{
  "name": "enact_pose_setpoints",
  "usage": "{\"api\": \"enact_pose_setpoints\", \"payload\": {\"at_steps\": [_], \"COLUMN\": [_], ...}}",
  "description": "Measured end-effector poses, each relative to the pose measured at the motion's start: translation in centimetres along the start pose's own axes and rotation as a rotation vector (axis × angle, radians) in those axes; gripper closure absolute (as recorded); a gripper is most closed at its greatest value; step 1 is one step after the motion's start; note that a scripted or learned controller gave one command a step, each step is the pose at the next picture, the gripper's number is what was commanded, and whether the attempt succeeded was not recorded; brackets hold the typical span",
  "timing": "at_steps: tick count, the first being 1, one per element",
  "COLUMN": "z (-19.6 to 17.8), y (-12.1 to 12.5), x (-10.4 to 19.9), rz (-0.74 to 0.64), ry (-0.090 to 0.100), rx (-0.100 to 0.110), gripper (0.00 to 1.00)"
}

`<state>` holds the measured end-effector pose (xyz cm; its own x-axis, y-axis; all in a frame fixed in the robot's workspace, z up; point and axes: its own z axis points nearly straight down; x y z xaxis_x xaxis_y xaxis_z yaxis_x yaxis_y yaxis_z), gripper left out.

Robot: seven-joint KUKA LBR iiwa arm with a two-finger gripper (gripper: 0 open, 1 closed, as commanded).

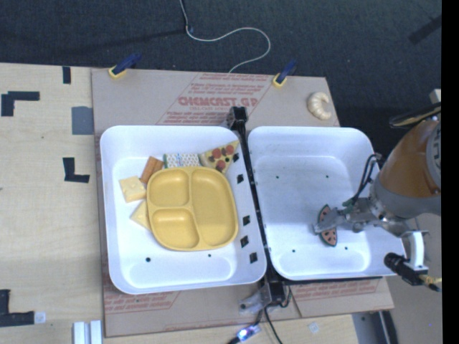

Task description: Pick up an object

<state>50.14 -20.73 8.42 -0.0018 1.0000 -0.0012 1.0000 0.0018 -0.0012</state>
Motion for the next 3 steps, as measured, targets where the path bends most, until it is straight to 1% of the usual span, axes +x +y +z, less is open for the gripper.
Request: {"api": "enact_pose_setpoints", "payload": {"at_steps": [1,2,3], "z": [-1.1,-5.3,-11.4], "y": [0.1,-0.1,0.6], "x": [0.0,-0.1,0.2], "rz": [0.0,0.001,0.0], "ry": [-0.001,0.001,0.0], "rx": [-0.002,-0.002,-0.004], "gripper": [1.0,1.0,1.0]}}
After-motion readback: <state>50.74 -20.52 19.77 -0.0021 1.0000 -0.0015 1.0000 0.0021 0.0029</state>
